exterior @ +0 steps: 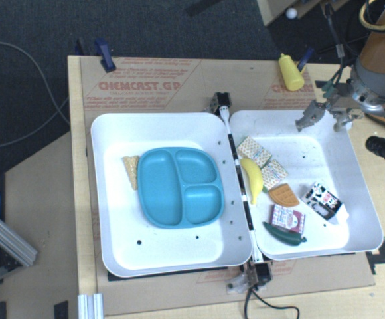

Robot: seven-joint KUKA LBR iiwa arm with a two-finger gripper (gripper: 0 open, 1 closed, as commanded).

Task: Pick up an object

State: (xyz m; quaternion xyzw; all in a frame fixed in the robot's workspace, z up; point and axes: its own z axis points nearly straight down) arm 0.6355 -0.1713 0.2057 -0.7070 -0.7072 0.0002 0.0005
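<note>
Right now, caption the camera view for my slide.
Pincer open above right bin of toys; blue plate in left bin.

Red print "CHEMCAST GP" on the brown board under the bins

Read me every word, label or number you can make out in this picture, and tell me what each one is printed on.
"CHEMCAST GP": large reddish print on the brown board behind the left bin; the last letters are unsure.
Smaller reddish lines above and below it: too blurred to read.
Reddish print on the board behind the right bin: too blurred to read.
Pink carton and black-and-white carton in the right bin: printing too small to read.
</note>
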